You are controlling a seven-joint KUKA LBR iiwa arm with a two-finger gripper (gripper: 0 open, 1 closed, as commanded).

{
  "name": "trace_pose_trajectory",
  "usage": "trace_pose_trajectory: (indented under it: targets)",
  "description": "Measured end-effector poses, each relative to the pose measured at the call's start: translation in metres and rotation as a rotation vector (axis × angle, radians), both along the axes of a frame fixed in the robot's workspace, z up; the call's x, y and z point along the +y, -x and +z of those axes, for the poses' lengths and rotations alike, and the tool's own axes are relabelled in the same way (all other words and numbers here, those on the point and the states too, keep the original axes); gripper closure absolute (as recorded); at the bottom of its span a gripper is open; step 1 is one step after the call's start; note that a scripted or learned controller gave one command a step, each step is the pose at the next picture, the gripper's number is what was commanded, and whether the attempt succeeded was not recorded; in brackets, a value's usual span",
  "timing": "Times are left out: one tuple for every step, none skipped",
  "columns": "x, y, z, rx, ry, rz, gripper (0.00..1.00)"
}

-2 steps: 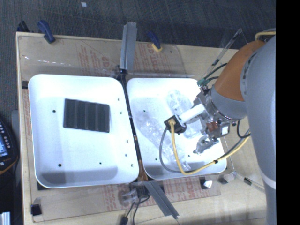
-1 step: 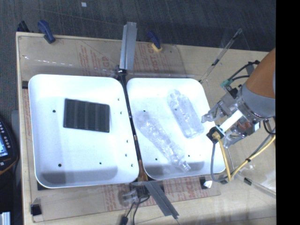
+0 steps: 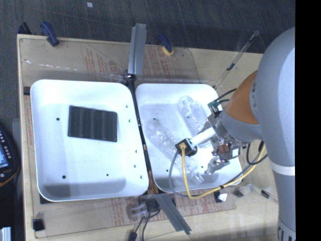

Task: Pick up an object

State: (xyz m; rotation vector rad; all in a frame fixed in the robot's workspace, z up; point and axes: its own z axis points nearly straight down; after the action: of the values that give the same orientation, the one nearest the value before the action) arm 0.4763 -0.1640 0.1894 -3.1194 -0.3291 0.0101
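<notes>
Bench point(image 3: 75, 59): wood-coloured top, two shallow white bins side by side, blue clamps point(image 3: 49, 33) along the far edge, metal bar point(image 3: 136, 49) standing over the gap btwn bins.

Arm point(image 3: 278, 109): grey w/ orange band, comes in from the right edge, covers the right bin's right side. Wrist sits over that bin's near-right area, yellow and grey cables point(image 3: 200, 192) looping down past the bin's near rim.

Left bin point(image 3: 45, 134): holds a dark ribbed rectangular pad point(image 3: 93, 124), lying flat, toward the far-left part of the floor, well apart from the rims.

Right bin point(image 3: 150, 97): clear plastic bottles, hard to separate against the white. One bottle point(image 3: 191, 112) lies toward the far-right, just beside the wrist. Another clear bottle point(image 3: 159, 137) lies mid-floor near the left rim. A third clear item point(image 3: 193, 174) near the near rim, outline too faint to tell what it is.

Gripper point(image 3: 213, 165): low over the right bin's near-right corner area, pointing down at the floor. Fingers: can't tell if apart or together, glare + clutter. Can't see anything btwn them.
</notes>
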Motion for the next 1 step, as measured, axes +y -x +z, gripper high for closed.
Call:
trace_pose_trajectory:
  targets:
    - [-0.0001, -0.0009, 0.0095, 0.001, -0.002, 0.006, 1.00]
